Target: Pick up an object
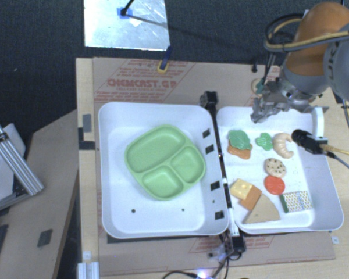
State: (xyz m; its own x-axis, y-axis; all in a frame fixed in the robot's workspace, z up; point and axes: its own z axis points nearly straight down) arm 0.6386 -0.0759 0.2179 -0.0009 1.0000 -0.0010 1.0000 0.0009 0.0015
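Observation:
The right white bin holds several toy foods. A green leafy piece on a brown base lies beside a small green broccoli and a pale croissant. Nearer the front lie a speckled cookie, a red tomato, a yellow-orange cheese block, a tan wedge and a patterned green block. My gripper hangs over the bin's back edge, just behind the broccoli and the leafy piece. I see nothing held in it.
The left white bin carries a light green divided plate. A black-clipped divider runs between the bins. The grey arm with its orange band comes in from the upper right. A shiny sheet lies behind the bench.

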